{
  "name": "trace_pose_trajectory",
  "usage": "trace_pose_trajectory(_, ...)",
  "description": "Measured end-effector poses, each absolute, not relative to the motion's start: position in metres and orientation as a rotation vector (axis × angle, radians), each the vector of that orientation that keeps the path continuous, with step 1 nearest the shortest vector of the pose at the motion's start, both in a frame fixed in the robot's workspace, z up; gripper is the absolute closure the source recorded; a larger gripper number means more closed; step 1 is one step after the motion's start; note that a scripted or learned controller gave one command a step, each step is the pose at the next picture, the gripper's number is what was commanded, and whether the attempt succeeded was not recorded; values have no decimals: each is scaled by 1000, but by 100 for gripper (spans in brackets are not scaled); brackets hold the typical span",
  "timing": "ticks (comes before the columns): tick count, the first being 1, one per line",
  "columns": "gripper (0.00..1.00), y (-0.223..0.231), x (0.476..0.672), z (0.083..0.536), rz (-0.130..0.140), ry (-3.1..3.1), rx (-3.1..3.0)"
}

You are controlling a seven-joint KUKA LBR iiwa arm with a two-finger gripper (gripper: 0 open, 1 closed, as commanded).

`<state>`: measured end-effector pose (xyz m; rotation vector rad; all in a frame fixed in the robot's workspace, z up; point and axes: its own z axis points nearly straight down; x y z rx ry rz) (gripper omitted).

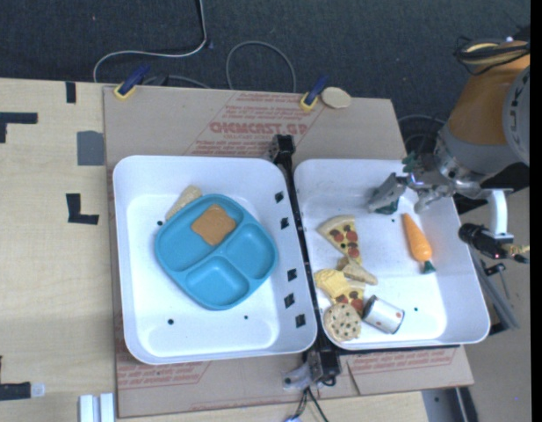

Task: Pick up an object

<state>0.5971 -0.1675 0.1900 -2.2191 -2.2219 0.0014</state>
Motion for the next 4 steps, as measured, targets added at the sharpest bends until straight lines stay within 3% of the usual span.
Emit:
trace_pose_trajectory(1,0,-119,583,125,6,-2219,-2212)
trace_pose_trajectory(2,0,-100,579,85,2,-2225,-2223)
trace_pose_trajectory(3,0,-107,596,86,-1,-2222,-2219)
trace_pose_trajectory(4,0,-106,594,87,-4,-2226,-2223)
